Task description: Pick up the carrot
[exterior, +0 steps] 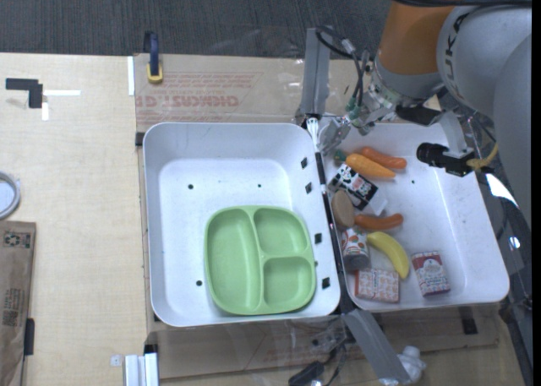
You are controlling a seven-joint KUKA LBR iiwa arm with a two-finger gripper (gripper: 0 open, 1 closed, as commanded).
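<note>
A: Where is the carrot [370, 165]?

B: It lies in the right bin [456, 224], near the far left corner. It is orange and long. A sausage [387, 157] lies right against it on the far side.

A: And the gripper [331, 133]?

B: It hangs at the far left corner of the right bin, just beside the wall between the two bins. It is near the carrot but not touching it. Nothing is between its tips. If it is open or closed, one cannot tell; it looks small and dark there.

A: What could go wrong?

B: It could grab the sausage, because the two lie so close and look alike. It could also bump the bin wall, since it sits so near the corner. A black and white packet [353, 185] touches the carrot on the near side, so the tips may pinch that too. Another sausage [378, 221] and a banana [390, 252] lie nearer the front.

A: And the left bin [169, 207]?

B: It holds a green tray [259, 259], well apart from the carrot.
</note>
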